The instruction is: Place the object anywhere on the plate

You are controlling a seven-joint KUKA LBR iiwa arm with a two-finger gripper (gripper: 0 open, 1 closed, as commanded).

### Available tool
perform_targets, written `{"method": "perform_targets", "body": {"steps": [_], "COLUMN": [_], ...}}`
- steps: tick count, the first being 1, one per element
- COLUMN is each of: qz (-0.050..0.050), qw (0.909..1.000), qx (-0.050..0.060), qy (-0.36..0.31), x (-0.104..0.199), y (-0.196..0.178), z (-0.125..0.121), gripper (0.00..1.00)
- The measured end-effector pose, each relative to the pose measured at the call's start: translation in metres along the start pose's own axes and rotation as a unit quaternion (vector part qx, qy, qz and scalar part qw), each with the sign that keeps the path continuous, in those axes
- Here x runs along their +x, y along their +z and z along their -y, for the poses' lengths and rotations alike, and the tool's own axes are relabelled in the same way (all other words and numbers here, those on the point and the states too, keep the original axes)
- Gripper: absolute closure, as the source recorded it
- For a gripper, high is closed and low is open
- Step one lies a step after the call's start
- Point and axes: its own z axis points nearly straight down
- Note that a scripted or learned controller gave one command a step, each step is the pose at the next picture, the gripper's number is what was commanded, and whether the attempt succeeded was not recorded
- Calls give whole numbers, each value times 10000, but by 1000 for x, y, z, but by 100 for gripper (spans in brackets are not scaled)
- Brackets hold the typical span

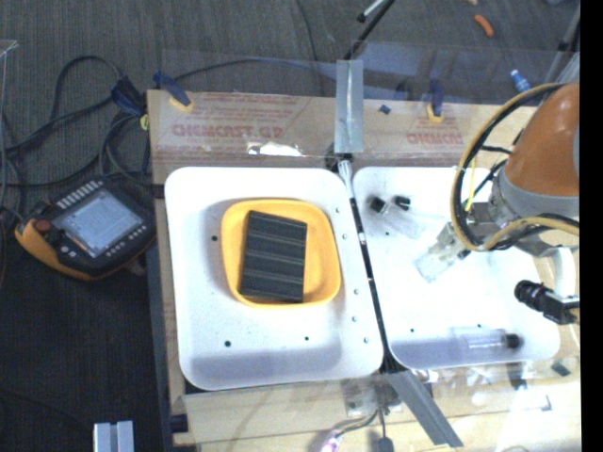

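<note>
Presently the black ridged object (pixel 274 255) is lying on the yellow plate (pixel 325 262); placement appears complete. The arm (pixel 551 158) is hovering over the right bin (pixel 415 337); jaw state cannot be told, and withdrawal is likely next.

Plate (pixel 229 252): most of its surface is being covered by a dark ribbed block (pixel 274 254).
Left bin (pixel 198 337): bare margins are being left around the plate.

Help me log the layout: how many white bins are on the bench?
2. The left bin holds a yellow plate with a dark ribbed block on it. The right bin lies beside it, under the arm.
</note>
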Motion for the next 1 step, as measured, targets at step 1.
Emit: {"method": "perform_targets", "body": {"steps": [1], "qz": [0], "qw": [10000], "qx": [0], "qy": [1], "x": [0], "y": [0], "z": [0], "gripper": [0]}}
